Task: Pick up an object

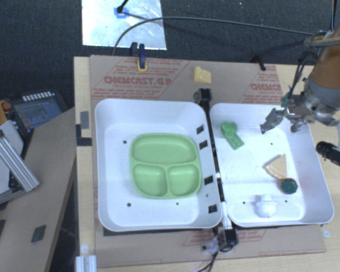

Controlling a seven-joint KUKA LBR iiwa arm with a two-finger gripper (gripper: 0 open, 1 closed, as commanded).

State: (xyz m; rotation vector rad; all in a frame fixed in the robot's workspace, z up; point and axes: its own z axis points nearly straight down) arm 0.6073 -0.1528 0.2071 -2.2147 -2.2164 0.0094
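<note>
Nearest the camera, a green divided plate [164, 165] was seen in the left bin [110, 152]. Across the right bin [306, 152] were scattered a green toy [232, 134], a white object [266, 206], a tan wedge [277, 166] and a dark green ball [288, 185]. Above that bin's far right side, the gripper [282, 119] was held with fingers spread, nothing between them.

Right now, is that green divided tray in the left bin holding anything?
Empty. The green tray lies flat in the left bin, and all three of its compartments show bare green bottoms.

Divided plate [163, 164] in left bin [110, 152]; wedge [276, 166] in right bin [314, 174].
</note>
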